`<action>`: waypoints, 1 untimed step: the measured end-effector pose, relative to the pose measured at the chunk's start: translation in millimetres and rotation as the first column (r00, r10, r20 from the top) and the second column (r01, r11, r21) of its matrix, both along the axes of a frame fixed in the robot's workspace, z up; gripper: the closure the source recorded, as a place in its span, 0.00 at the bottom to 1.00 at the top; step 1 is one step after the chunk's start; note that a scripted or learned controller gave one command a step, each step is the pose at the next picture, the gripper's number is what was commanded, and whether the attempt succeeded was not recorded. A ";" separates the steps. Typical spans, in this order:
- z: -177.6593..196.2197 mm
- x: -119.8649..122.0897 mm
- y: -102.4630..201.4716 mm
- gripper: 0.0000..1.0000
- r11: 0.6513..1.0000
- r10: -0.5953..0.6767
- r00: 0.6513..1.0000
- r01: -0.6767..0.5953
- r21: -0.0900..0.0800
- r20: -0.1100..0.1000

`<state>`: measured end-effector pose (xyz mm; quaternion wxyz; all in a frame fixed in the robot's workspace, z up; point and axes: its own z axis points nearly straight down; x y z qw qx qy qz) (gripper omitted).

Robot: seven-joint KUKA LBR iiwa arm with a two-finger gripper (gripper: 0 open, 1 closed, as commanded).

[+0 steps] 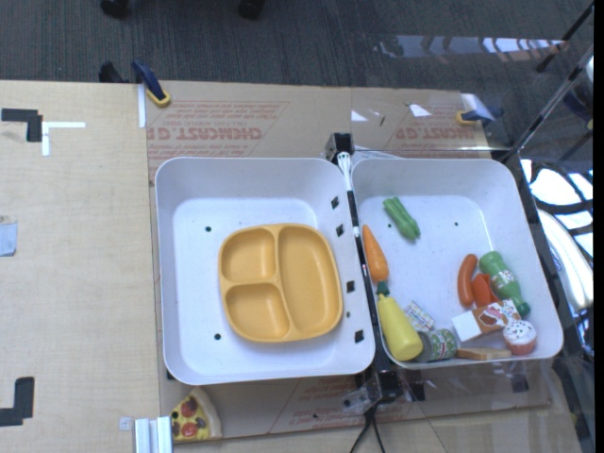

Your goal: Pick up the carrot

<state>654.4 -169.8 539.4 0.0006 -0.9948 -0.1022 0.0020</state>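
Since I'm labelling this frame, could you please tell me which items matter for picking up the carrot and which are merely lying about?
For the job:
carrot, against the right bin's left wall

Lying about:
yellow divided plate
green pepper
yellow bottle
sausage
pizza slice

bright even light, glare top right, slightly soft

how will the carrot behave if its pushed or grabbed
The carrot looks like smooth moulded plastic, so probably stiff, light and a bit slippery. Its rounded, tapered body may roll or pivot when nudged. It lies against the right bin's left wall, likely limiting room for a grip.
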 end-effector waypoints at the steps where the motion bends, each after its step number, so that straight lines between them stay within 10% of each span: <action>1: 0.1 -0.2 -0.5 0.00 1.000 -0.002 1.000 0.002 0.000 0.000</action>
